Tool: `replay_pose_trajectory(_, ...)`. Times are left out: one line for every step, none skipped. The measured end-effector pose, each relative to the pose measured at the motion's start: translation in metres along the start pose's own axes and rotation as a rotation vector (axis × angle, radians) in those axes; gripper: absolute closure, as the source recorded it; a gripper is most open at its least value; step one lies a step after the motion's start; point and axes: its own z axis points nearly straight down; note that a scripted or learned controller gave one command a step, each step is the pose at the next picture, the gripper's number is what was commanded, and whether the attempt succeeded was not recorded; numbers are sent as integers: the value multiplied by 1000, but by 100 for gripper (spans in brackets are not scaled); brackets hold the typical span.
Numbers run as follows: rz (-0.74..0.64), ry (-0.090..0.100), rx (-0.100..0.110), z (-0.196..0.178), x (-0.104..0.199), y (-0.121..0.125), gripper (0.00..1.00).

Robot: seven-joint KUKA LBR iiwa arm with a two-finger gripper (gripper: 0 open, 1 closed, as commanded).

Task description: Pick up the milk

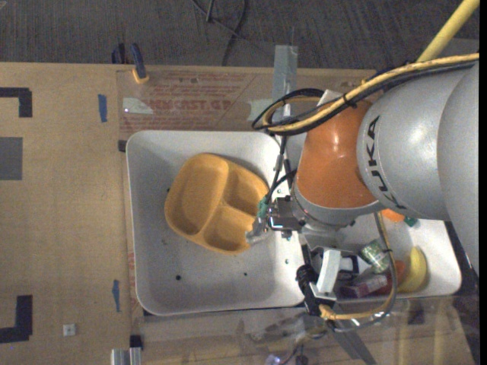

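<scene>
Grey arm (411,150) over the right bin (455,278), milk (374,254) possibly the small green-white pack there (grip unreadable)

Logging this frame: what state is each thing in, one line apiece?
Divided yellow plate: right way up, compartments bare, lying in the left bin.
Claw: low at the plate's right rim; contact unclear.
Arm: stretched across the right bin, covering most of it.
Yellow fruit: lying at the right bin's right end, partly hidden.
</scene>
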Motion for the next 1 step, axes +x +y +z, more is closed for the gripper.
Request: replay_pose_trajectory(38,-1,-3,-1,-65,75,0)
